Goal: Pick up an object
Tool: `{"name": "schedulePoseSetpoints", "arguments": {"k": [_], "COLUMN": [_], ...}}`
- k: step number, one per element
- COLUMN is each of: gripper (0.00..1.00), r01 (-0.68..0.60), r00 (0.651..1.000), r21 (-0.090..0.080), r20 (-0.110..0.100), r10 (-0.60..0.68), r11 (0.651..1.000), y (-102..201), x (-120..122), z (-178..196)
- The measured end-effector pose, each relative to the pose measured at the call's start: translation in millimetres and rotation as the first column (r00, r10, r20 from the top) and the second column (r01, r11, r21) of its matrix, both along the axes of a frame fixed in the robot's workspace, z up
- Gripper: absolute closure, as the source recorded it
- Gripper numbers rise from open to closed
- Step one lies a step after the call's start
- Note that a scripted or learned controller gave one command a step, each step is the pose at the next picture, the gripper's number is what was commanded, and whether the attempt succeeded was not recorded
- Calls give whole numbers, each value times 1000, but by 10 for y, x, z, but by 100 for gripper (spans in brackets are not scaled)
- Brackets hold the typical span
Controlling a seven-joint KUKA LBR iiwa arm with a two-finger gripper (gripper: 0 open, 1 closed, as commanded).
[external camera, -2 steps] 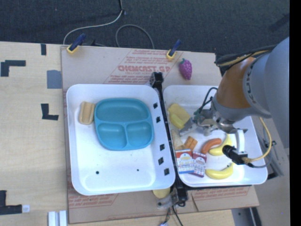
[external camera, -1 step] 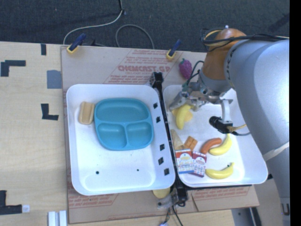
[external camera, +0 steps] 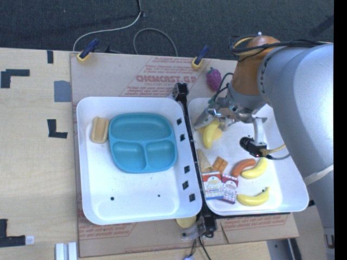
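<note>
Brown board under two white bins, dark carpet behind.

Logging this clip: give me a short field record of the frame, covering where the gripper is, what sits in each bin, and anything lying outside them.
gripper: low over the right bin's far left part, at a yellow lemon-like piece
left bin: blue divided plate, tan piece beside it
right bin: two bananas, small carton, orange pieces
outside bins: purple toy on the board
grasp: cannot tell

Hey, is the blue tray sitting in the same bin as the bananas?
No, the blue tray lies in the left bin, while the bananas lie in the right bin.
</note>
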State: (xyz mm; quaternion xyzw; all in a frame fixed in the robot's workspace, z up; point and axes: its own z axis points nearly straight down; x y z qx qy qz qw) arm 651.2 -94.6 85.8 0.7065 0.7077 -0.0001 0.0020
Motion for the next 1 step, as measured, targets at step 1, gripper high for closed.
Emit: {"name": "schedulePoseSetpoints", "arguments": {"k": [1], "gripper": [100], "r01": [1], "r00": [1000], "r21": [0], "r20": [-4], "r10": [-1], "r11": [1000], "y": [-8], "x": [-5], "z": [99]}}
